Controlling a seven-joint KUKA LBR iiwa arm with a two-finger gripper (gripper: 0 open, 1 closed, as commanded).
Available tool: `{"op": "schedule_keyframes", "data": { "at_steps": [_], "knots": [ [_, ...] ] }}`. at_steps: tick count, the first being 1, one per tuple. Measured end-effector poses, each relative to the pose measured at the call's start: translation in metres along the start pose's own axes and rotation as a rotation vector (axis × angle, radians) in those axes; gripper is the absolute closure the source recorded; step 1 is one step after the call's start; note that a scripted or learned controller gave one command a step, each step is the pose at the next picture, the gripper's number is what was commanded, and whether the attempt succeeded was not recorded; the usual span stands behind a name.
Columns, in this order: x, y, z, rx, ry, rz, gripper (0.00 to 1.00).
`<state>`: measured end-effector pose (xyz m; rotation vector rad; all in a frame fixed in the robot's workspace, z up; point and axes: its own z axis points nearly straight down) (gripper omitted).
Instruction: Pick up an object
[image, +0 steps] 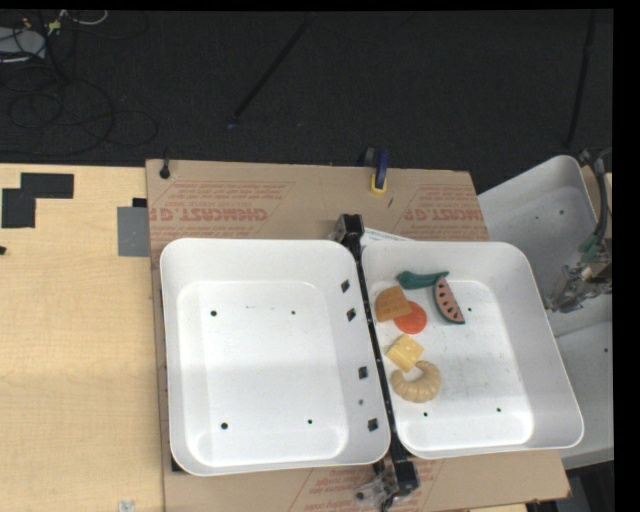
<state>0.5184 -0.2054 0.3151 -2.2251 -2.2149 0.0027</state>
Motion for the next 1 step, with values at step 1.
{"op": "schedule_keyframes", "data": {
  "at_steps": [1],
  "knots": [
    [0.0412, 0.0161, -0.1489, -0.018, -0.004, -0.009, 1.0]
  ]
}}
